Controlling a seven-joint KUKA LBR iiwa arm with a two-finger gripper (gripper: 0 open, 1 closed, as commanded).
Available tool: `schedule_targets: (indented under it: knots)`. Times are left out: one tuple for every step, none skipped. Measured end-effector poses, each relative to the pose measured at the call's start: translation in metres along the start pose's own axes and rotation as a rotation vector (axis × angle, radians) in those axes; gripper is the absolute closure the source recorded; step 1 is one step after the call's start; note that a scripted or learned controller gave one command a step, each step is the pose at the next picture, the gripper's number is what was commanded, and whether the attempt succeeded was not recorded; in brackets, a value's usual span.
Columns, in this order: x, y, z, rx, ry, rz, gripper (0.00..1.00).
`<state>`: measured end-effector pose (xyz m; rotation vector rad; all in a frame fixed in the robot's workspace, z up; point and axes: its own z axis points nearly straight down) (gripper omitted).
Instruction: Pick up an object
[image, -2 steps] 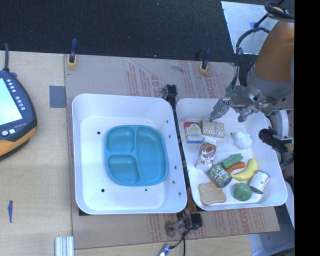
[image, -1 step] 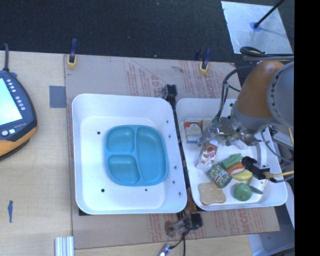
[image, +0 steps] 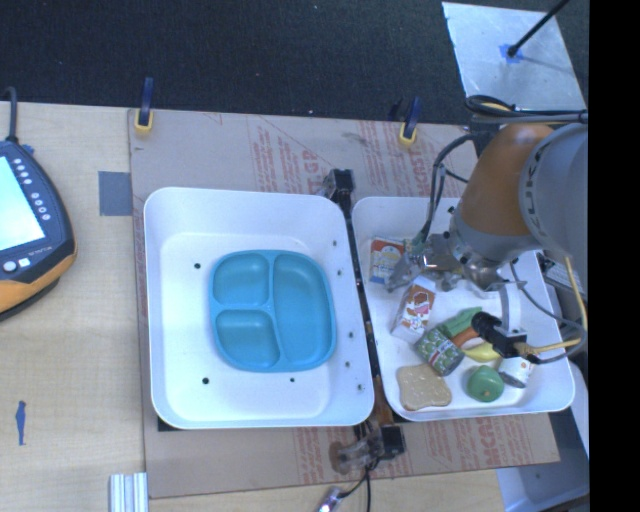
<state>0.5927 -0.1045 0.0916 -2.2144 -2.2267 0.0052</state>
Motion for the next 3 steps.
schedule_targets:
  knots:
    - [0.008,-0.02,0.0,0.003,0.001,0.001,0.0]
    - [0.007,-0.019,-0.011,0.002,-0.001,-0.002,1.0]
    - [0.054,-0.009,-0.101,-0.001,0.002,0.001,1.0]
